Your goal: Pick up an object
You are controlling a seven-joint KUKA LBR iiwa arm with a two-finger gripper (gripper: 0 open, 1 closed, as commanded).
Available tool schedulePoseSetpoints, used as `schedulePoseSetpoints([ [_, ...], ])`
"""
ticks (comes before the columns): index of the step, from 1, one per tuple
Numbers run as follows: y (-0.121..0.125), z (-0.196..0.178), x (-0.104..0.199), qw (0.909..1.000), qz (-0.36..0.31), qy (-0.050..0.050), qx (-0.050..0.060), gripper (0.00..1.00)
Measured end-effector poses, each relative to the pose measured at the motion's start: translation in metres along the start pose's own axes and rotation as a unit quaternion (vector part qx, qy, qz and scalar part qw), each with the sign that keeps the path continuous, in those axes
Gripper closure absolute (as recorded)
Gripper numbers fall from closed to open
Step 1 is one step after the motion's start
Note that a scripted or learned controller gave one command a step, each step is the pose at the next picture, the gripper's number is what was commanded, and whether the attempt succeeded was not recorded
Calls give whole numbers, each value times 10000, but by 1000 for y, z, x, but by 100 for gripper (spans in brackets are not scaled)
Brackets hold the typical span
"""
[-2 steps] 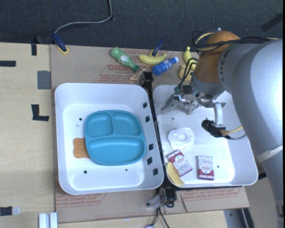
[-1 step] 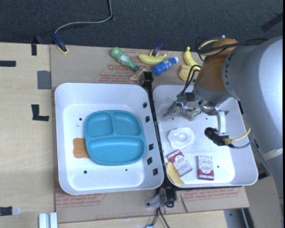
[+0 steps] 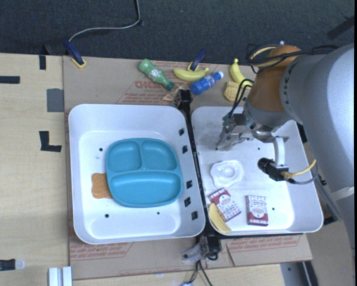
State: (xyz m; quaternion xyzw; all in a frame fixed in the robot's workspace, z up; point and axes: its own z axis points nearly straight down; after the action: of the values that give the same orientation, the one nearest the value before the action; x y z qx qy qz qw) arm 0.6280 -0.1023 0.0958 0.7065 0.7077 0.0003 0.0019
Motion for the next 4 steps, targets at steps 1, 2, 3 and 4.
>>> schedulePoseSetpoints([
  [1, 18, -75, -38, 10000, 5, 1, 8, 100],
  [2, -19, -130, 33, 10000, -7, 17, 14, 100],
  [3, -43, -110, 106, 10000, -5, 15, 25, 100],
  [4, -43, -110, 105, 10000, -2, 14, 23, 0],
])
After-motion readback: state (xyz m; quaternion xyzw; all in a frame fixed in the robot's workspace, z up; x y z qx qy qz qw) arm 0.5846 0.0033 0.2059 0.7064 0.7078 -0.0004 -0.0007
